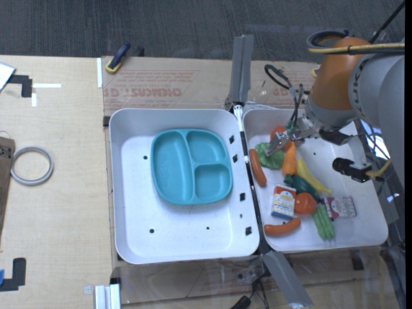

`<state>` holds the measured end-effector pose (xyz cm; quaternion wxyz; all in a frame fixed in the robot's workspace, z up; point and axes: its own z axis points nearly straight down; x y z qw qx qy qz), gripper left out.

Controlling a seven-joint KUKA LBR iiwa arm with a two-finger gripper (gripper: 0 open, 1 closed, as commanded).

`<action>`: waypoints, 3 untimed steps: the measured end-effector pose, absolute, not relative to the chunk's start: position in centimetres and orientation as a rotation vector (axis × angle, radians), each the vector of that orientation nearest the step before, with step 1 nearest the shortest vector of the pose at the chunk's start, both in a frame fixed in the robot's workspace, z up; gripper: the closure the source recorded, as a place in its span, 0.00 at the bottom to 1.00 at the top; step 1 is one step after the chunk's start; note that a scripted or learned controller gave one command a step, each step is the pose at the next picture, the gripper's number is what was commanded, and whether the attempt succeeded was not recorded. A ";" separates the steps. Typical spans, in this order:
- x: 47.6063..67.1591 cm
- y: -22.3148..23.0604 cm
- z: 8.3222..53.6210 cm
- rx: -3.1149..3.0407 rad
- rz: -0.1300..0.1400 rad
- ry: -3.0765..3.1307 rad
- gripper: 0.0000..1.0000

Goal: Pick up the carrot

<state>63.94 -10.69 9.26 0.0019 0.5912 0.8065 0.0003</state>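
The gripper [281, 141] hangs low in the right bin [360, 237], at about ten o'clock of its floor; whether its fingers are apart or together I cannot tell. The carrot [290, 159] lies just at its five o'clock, touching a yellow banana [311, 176] and green leaf [269, 156]. The left bin [129, 230] holds a teal plate [191, 166].

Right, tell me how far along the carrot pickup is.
Done: the arm has reached into the right bin, and the claw sits low over the pile of toy food, right at the top end of the carrot. In hand: nothing clearly; the carrot lies in the bin among the other food. Whether the claw has closed on it can't be told. Left: grip it and lift it clear.
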 end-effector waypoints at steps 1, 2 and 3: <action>64.0 -10.8 10.3 1.855 0.005 2.526 1.00; 64.1 -10.8 11.3 1.855 0.007 2.522 1.00; 64.1 -10.8 11.2 1.855 0.007 2.523 0.00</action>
